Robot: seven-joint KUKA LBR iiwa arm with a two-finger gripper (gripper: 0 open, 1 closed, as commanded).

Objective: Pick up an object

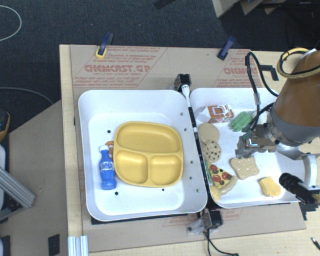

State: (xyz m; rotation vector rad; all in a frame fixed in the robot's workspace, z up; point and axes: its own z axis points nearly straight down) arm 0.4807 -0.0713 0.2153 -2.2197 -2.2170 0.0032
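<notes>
Pizza slice toy (221, 177) is seen at the right bin (240, 200) front edge. Gripper (249, 144) is poised above toast piece (245, 167); its opening cannot be told. "CHEMCAST" is printed on the bench (117, 67) board.

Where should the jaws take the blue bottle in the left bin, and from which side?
Grip the blue bottle across its body, below the cap, coming straight down from above. It appears to lie flat on the left bin floor, its long axis running along the yellow tray edge. The tray is close against one side, so that jaw has little room; the cap end looks narrower but probably less secure.
</notes>
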